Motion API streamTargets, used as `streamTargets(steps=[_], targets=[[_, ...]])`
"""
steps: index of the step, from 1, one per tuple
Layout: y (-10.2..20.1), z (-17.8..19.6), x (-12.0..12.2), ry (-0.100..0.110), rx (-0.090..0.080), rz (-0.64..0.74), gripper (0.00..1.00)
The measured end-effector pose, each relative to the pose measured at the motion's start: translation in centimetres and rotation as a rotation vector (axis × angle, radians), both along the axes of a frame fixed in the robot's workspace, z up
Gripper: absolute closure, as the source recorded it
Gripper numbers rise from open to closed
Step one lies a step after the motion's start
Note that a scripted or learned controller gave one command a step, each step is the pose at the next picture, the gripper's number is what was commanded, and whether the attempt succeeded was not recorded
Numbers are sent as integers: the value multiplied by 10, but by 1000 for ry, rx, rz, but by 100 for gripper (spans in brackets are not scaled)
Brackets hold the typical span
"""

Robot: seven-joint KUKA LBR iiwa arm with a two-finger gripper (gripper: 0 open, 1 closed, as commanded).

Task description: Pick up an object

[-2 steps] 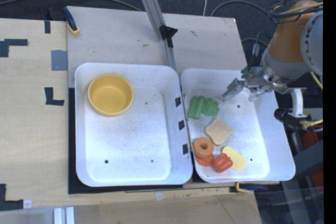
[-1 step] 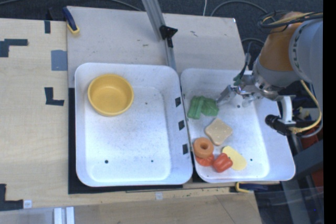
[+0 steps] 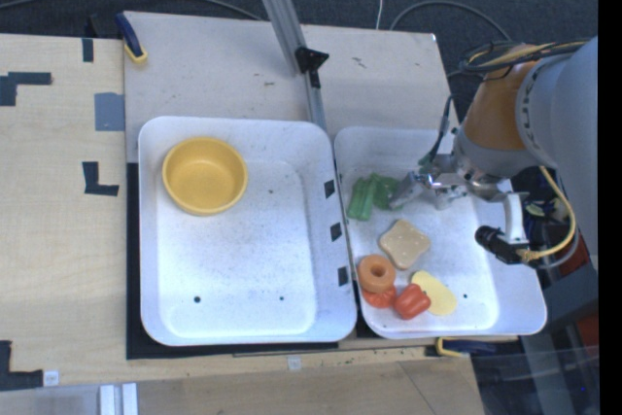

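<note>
The green toy vegetable (image 3: 367, 196) lies in the right bin (image 3: 505, 306), near its left wall. The claw (image 3: 400, 192) touches its right end; whether it is spread or pressed together, I cannot tell. Below lie a bread slice (image 3: 404, 243), a donut (image 3: 376, 273), a red pepper (image 3: 412, 303) and a yellow piece (image 3: 437, 294). A yellow bowl (image 3: 204, 175) stands in the left bin (image 3: 243, 306).
</note>
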State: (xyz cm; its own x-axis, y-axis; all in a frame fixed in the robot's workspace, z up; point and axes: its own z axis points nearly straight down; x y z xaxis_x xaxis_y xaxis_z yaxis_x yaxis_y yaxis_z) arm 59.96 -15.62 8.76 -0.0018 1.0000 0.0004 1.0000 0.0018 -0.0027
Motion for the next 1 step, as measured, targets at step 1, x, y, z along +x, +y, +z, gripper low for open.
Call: streamTargets(steps=[1], targets=[[1, 10, 0, 1, 0, 1, 100]])
